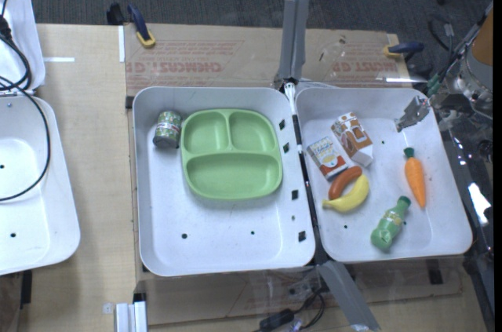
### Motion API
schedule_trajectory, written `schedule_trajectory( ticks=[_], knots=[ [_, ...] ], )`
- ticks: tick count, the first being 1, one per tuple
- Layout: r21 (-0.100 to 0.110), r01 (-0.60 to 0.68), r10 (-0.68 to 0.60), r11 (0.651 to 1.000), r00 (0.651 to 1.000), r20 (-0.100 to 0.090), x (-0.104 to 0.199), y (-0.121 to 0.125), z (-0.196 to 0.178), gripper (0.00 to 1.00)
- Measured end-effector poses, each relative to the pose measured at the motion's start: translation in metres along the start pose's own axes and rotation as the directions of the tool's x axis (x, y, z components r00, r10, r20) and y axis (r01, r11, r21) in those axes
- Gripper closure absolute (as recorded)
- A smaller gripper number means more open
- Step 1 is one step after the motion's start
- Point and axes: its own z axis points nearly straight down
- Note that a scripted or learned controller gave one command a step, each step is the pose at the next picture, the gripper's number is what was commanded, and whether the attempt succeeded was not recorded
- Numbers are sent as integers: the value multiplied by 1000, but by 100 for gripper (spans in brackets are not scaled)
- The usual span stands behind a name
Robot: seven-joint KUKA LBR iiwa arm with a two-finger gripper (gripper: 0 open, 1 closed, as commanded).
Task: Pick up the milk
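In the right bin [439, 244], a small white gable-top carton with brown-orange panels, which I take to be the milk [352, 136], stands near the bin's back left. A second white carton with an orange-red label [328, 157] lies just left and in front of it, nearly touching. My gripper [411, 115] hangs over the back right part of the same bin, well to the right of the milk and a little behind the carrot [415, 178]. Nothing shows in the gripper.
A banana [350, 198] and a red sausage [345, 182] lie in front of the cartons. A green bottle [390, 225] lies near the bin's front. The left bin [157, 228] holds a green divided plate [231, 153] and a small can [167, 129].
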Motion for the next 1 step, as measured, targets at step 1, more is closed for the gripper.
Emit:
schedule_trajectory(
  ticks=[1],
  knots=[
    [-17, -104, 104, 994, 995, 3, 52, 48, 85, 0]
  ],
)
